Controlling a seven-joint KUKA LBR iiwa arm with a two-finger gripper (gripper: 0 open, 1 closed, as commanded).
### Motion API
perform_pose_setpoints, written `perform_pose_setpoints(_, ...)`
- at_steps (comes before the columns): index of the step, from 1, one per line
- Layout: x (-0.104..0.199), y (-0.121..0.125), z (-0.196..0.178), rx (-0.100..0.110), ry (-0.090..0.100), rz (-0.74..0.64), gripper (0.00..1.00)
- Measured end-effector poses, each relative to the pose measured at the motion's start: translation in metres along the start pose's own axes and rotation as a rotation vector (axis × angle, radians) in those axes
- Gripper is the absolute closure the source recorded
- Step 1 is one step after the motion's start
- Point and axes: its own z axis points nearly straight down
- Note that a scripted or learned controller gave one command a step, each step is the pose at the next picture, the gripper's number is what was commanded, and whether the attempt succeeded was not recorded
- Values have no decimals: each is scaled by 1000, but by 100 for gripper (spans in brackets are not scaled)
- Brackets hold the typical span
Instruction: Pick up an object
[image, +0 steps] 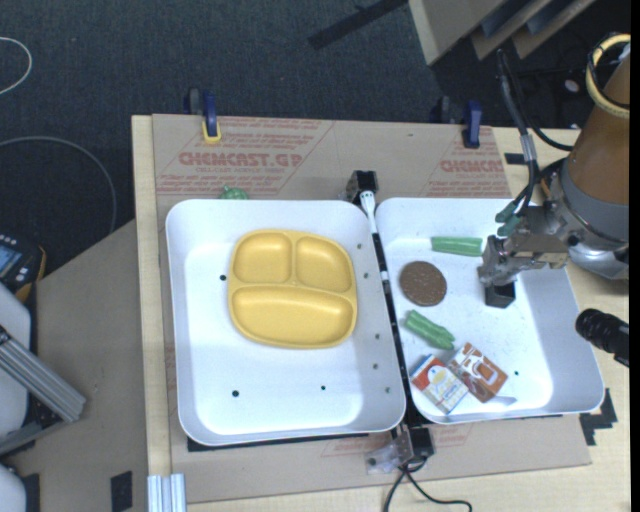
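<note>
Since every object lies loose on a bin floor, I judge the pick not yet made. Nearest the camera in the right bin lies a red-and-white snack packet, then a green pod-shaped piece, then a brown disc, and farthest a longer green piece. Over the same bin, just right of the disc, hangs the gripper; its dark tip is low above bare white floor with nothing seen in it, and whether the fingers are spread or closed I cannot tell. A yellow divided plate sits in the left bin. Left to do: close on one object and lift. The arm's upper part is cut off at the edge.
</note>
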Motion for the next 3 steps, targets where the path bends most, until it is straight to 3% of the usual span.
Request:
perform_pose_setpoints(1, 65, 3, -86, -4, 1, -1, 100)
perform_pose_setpoints(2, 49, 1, -106, 3, -1, 9, 100)
perform_pose_setpoints(3, 67, 1, -139, 3, 0, 5, 100)
